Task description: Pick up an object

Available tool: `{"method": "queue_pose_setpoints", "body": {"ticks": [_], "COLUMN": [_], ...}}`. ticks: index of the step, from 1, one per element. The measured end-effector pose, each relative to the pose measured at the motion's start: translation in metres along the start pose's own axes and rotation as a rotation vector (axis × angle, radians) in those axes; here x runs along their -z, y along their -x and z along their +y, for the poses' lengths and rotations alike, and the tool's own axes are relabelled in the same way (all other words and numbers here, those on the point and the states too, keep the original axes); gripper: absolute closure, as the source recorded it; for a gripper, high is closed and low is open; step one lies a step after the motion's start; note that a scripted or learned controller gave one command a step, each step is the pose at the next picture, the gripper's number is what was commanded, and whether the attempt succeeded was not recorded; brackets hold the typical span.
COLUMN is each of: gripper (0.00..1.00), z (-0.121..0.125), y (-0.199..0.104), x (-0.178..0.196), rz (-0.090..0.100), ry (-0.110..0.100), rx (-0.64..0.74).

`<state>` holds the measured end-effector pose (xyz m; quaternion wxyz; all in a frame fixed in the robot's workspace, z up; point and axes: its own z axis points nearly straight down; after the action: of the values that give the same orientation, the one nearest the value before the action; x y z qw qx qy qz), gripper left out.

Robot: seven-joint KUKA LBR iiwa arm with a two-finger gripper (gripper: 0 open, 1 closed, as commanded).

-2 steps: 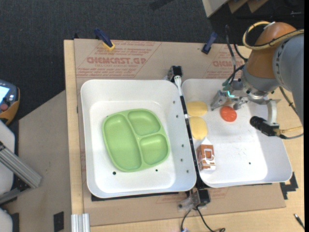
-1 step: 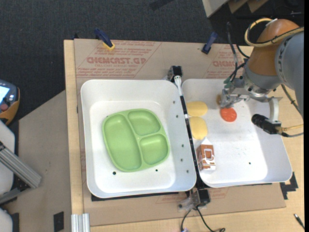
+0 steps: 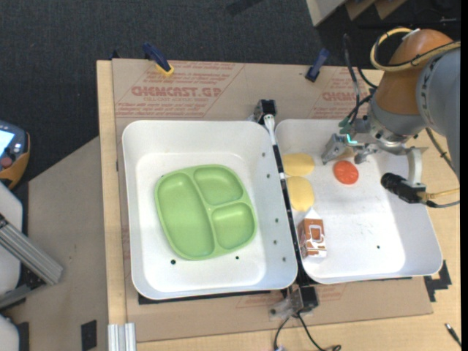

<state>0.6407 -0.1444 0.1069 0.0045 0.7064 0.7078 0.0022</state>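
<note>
1. A red ball (image 3: 346, 172) lies in the upper part of the right bin (image 3: 409, 258), right of centre frame, loose on the floor.
2. Just above it hangs the end effector (image 3: 352, 146), its two prongs spread apart with nothing between them, apparently lined up to descend on the ball.
3. Two yellow pieces (image 3: 298, 179) rest against the bin's left wall; a brown carton (image 3: 313, 238) lies below them, likely alternative targets.
4. The left bin (image 3: 139, 218) carries a green tray (image 3: 205, 210), well apart from the arm (image 3: 417, 86).
5. Both bins sit on a cardboard-covered surface (image 3: 183, 86), clamped at its top edge.
</note>
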Motion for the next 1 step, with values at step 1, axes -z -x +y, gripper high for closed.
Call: {"method": "queue_pose_setpoints", "body": {"ticks": [1], "gripper": [0.0], "z": [0.021], "y": [-0.0138], "x": [-0.0237], "rz": [0.003], "ry": [-0.017], "rx": [-0.002]}}
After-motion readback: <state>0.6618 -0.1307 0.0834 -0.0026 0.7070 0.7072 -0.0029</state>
